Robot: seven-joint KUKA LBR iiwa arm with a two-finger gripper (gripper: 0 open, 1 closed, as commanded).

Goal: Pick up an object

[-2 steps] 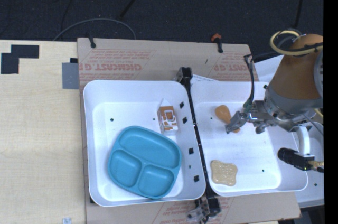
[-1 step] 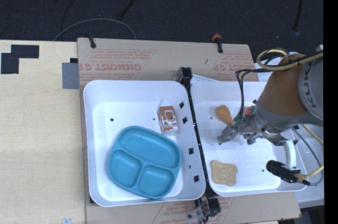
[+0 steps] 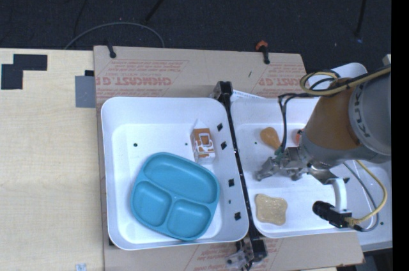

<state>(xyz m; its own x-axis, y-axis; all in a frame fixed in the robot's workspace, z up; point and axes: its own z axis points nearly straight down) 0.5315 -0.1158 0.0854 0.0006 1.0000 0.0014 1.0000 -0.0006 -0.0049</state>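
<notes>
Poised low in the right bin, gripper of uncertain state, between an orange piece behind and a tan slab in front; best centred squarely over 1 of the 2 before descending.

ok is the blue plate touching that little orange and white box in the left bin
Cannot tell. In the camera view the box sits right at the blue plate's upper rim, with no plain gap or overlap visible.
</notes>
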